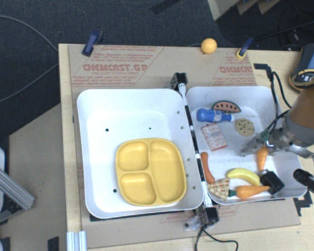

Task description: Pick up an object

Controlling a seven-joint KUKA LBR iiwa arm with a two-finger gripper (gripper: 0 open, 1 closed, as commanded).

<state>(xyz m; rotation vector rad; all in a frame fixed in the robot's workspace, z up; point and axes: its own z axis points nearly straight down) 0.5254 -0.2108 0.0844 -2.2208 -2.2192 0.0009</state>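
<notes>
1. Small orange carrot [262, 158] is standing near-upright in the right bin [227, 94], right side, directly under my gripper [262, 146]; I'm hovering on its top end.
2. Jaw state: cannot tell, wrist is blocking them; not claiming a hold.
3. Risk: carrot is tapered and slick-looking, so it's likely squirting out if I'm pinching off-centre.
4. Banana [244, 176] and bigger carrot [252, 191] are lying just below; a low approach is probably knocking them.
5. Cookie [245, 126] and red card [214, 137] are sitting near, left; sideways drift is nudging those.
6. Yellow tray [150, 171] in left bin, well apart, no issue.
</notes>
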